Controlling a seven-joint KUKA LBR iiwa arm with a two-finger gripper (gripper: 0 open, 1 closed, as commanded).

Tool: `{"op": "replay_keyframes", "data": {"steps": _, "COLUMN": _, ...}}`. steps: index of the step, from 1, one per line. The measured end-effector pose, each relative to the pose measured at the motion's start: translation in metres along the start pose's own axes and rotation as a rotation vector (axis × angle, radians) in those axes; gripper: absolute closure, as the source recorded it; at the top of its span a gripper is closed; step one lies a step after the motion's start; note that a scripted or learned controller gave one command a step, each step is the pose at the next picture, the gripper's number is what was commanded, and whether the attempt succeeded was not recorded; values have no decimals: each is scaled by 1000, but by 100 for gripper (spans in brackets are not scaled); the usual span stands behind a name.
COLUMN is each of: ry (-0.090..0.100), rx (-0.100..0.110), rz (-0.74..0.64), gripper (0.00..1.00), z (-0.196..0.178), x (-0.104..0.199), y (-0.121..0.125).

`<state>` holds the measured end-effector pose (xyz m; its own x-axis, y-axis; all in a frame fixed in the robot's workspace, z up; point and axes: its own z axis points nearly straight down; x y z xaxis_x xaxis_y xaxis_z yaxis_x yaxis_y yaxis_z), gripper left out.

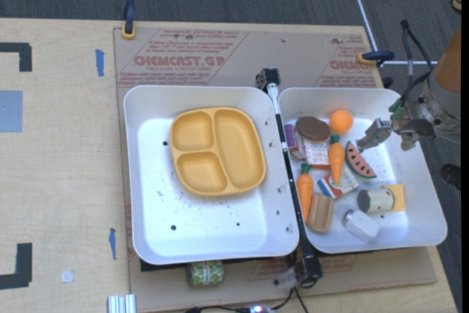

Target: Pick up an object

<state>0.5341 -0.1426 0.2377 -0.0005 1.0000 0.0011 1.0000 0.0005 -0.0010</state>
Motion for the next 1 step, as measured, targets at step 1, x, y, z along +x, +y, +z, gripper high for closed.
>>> {"op": "replay_keyframes", "data": {"steps": 1, "ry": 0, "rx": 1, "rz": 1, "gripper": 0, "z": 132, "x": -25, "y": 26}}
